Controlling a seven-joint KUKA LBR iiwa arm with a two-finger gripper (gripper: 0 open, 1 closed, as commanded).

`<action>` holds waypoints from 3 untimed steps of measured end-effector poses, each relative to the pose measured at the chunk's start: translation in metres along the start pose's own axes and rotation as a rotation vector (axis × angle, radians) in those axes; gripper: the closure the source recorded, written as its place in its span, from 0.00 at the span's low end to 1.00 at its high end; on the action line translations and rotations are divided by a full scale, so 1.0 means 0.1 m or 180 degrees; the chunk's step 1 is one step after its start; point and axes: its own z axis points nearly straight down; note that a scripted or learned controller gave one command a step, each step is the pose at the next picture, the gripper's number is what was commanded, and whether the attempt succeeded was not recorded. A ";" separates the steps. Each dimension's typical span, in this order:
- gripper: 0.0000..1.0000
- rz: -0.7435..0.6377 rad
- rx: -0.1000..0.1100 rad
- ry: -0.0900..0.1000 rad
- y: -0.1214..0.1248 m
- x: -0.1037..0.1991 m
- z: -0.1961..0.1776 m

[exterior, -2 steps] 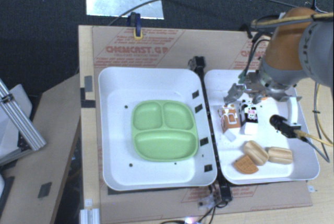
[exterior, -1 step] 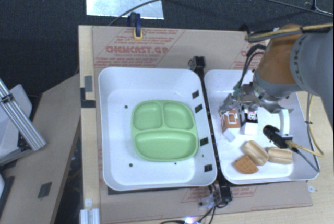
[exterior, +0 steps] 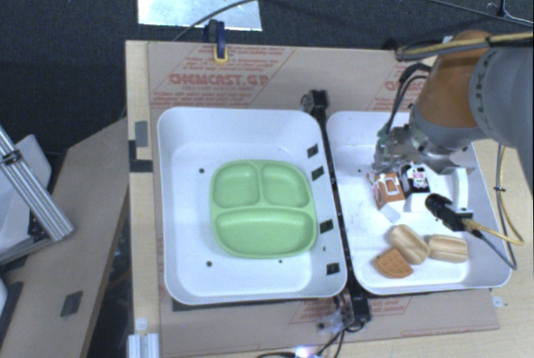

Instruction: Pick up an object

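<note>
Two white bins on the counter [exterior: 142,81], green divided plate [exterior: 264,208] in the left bin [exterior: 179,181], pincer [exterior: 394,160] right of it (grip state unreadable), just above a brown carton [exterior: 389,192], bread rolls [exterior: 427,244] nearby.

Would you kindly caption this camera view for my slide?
Gripper hovers over toy food in the right bin; green plate sits left.

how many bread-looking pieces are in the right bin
3, all near its front edge: one roll left of another roll, touching it, and a flatter orange-brown piece just in front of the first. The arm covers the bin's back, so more may be hidden.
</note>
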 end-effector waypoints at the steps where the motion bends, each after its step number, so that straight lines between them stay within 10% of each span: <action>1: 1.00 -0.0012 0.0035 0.0015 0.03 -0.05 -0.64; 3: 1.00 -0.0022 0.0061 0.0024 -0.23 0.34 -1.09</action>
